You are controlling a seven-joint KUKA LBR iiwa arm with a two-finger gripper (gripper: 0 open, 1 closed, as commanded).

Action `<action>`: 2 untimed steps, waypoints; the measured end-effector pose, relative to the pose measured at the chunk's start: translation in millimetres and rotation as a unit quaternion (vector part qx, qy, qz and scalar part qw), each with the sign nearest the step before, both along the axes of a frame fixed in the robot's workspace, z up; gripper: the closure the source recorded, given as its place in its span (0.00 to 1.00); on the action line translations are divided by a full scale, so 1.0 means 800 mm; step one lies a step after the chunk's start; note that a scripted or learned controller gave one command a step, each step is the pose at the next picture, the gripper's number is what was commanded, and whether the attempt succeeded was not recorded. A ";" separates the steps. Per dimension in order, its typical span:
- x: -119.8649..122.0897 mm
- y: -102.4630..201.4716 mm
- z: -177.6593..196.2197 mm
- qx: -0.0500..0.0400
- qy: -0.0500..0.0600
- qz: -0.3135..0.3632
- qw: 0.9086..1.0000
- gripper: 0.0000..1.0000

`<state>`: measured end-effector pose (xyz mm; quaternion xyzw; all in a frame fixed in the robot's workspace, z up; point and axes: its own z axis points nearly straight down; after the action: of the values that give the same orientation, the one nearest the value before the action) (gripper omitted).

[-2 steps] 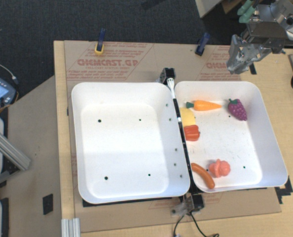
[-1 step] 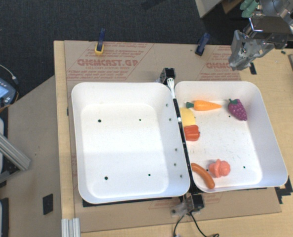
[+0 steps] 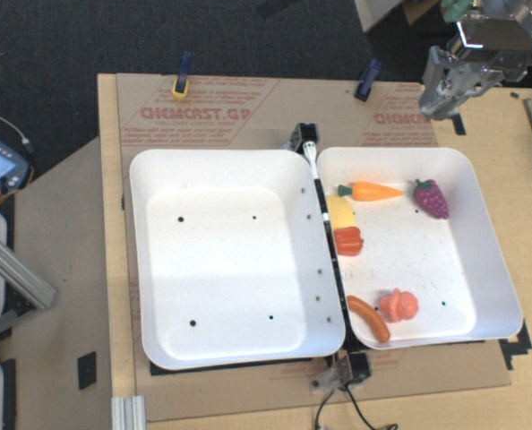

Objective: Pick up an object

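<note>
My fingers (image 3: 438, 104) hang above the far right part of the worktop (image 3: 248, 106), over the brown board just beyond the far rim of the right bin (image 3: 485, 240), and nothing sits between them; from this slanted view I cannot tell whether they are spread or pressed together. The things I could pick all lie in the right bin, well below me. An orange carrot (image 3: 371, 190) lies on its side near the far edge, its green end pointing toward the divider between the bins. Just to its right, near the far right corner, rests a purple bunch of grapes (image 3: 432, 199). Against the left wall of that bin a pale yellow piece (image 3: 339, 211) sits touching a red pepper (image 3: 348, 241) on its near side. Toward the near edge a pink, lumpy item (image 3: 399, 305) sits just beside a reddish-orange sausage (image 3: 369, 318) that lies at a slant by the near left corner. The left bin (image 3: 158, 240) lies alongside, its rim meeting the right bin's along the middle. A yellow-and-blue clamp (image 3: 182, 79) and a dark blue clamp (image 3: 368, 79) grip the far edge of the board.
</note>
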<state>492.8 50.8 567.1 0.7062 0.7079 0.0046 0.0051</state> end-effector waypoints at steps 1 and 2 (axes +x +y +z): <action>0.001 0.001 0.013 0.000 -0.002 0.000 1.000 1.00; 0.002 0.001 0.026 0.000 -0.004 0.001 1.000 1.00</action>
<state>494.1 51.8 588.2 0.7058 0.7084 0.0075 0.0081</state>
